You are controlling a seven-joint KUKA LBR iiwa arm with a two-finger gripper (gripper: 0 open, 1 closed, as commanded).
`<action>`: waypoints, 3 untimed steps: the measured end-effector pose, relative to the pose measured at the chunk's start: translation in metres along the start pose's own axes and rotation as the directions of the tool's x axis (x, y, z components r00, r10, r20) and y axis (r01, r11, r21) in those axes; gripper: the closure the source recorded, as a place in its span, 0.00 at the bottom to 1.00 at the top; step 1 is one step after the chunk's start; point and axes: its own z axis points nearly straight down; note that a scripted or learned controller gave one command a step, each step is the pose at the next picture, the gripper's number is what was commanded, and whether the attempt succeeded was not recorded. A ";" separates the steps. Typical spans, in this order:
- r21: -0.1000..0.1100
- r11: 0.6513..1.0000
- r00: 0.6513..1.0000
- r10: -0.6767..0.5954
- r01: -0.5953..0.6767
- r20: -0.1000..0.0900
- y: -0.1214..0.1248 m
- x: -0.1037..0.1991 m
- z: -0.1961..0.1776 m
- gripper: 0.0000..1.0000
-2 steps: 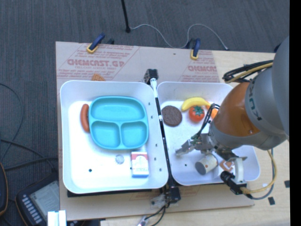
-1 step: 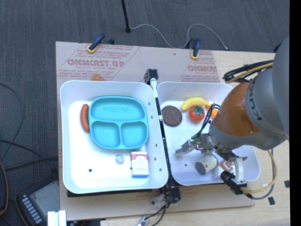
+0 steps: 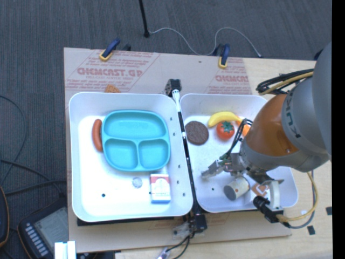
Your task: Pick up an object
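In the right-hand bin (image 3: 280, 201), the gripper (image 3: 215, 170) hung low over bare floor with its jaws apart and holding nothing, the small cup (image 3: 235, 189) lying on its side just beside them, so a closing stroke risked catching only air.

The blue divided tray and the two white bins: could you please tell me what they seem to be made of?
The blue tray looks like moulded plastic: uniform colour, rounded compartments, soft sheen. The white bins also look like plastic, probably: smooth, glossy, rounded rims.
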 end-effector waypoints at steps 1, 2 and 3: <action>0.000 1.000 1.000 0.001 -0.001 0.000 0.000 0.000 0.000 0.00; -0.001 1.000 1.000 0.002 -0.002 0.002 0.000 0.001 0.000 0.00; -0.001 1.000 1.000 0.003 -0.003 0.003 0.000 0.002 0.000 0.00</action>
